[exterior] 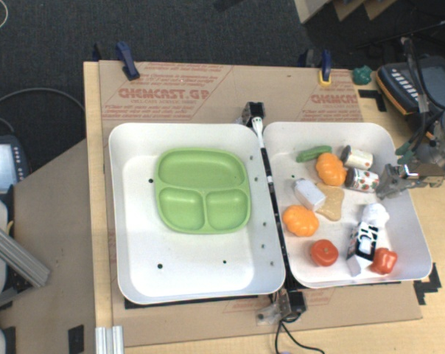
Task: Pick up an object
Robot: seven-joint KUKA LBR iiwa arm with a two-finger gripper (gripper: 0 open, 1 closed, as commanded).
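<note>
White bins: you see two shallow trays side by side on the bench; the right bin (340,133) holds the loose objects, so a pick must come from there, while the left bin (127,198) carries a green divided plate (202,190) lying flat.
Gripper: it (396,180) sits at the right bin's right rim, low and just inside the wall; you cannot tell from this angle how its tips are set, and nothing is visibly between them.
Nearest object: a small white cup with a dark patterned band (361,177) lies on its side just left of the gripper, near but seemingly apart from it; judge this the likeliest target.
Beside it: a second white cup (356,157) lies tipped, just above-left of the gripper.
Further left: an orange fruit (330,168), a green pod (312,153), a tan slice (331,202), a white block (308,192) and a second orange fruit (301,220) cluster mid-bin.
Below-left: a black-and-white toy (367,236), a red pepper (384,260) and a red tomato (324,252) sit towards the near wall.
Stage: approach, no grasp yet, by your reading.
Risk: crowded neighbours may be nudged.
</note>
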